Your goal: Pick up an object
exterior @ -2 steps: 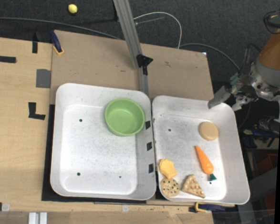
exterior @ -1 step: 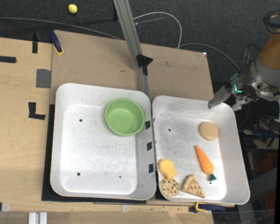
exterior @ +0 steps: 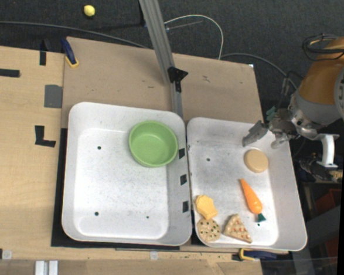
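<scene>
Two white bins stand side by side on a brown wooden bench. The left bin (exterior: 81, 174) holds one green bowl (exterior: 153, 143), round and shallow, near its far right corner. The right bin (exterior: 218, 149) holds five small things: one beige round bun (exterior: 256, 161), one orange carrot (exterior: 251, 196), one yellow piece (exterior: 206, 206), one dotted cookie (exterior: 208, 229) and one pizza slice (exterior: 236, 228), the last three at the near edge. The gripper (exterior: 268, 134) hangs over the far right corner, just beyond the bun; its fingers seem apart and hold nothing. The floor behind is dark, with cables and one yellow ball (exterior: 89, 10).
</scene>
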`<state>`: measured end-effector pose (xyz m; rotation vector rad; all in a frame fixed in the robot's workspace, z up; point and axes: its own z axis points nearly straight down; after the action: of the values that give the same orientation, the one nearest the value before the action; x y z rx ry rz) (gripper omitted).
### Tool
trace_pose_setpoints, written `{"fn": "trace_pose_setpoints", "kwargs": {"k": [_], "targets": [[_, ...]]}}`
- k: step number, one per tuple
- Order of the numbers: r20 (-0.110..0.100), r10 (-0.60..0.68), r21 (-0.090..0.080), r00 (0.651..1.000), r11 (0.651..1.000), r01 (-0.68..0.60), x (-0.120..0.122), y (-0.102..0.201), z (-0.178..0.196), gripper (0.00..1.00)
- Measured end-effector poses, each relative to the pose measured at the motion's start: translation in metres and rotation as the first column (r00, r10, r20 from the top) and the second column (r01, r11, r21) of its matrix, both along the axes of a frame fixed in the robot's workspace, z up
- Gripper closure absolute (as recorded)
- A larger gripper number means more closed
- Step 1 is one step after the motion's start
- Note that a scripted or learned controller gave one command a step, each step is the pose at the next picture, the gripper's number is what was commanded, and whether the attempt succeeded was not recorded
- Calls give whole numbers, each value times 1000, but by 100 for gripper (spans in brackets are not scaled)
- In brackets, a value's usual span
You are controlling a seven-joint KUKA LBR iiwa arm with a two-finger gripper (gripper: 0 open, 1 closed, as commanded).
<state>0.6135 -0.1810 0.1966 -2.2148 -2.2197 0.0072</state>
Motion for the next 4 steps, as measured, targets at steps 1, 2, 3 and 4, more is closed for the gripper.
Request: {"fn": "trace_pose_setpoints", "kwargs": {"k": [1, 2, 3, 4], "targets": [[-1, 0, 0, 1000, 1000, 0, -5, 9, -61, 0], [15, -1, -8, 1000, 1000, 1, -2, 7, -103, 0], [18, 1, -6, 1000, 1000, -1, -1, 8, -91, 100], [11, 0, -1, 1000, 1000, 0, 0, 16, -46, 100]]}}
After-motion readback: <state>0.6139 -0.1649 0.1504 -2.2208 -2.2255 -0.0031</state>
